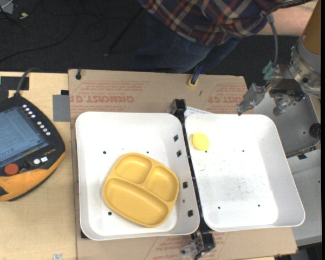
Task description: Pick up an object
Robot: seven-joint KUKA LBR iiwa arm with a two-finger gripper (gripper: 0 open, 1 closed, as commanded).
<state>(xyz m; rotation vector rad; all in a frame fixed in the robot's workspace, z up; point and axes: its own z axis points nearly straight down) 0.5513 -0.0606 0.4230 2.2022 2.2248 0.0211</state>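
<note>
Hiding behind wrist: pincer [260,99] fingers.

One fixed camera, mounted above the bench [32,226], looking down at a slant. Both white bins sit side by side mid-frame: left bin [92,129], right bin [271,161], each seen whole. Far bench edge and dark floor run along the top. The arm [309,53] enters from the right edge, upper corner. Medium range; the bins span most of the frame's width.
</note>
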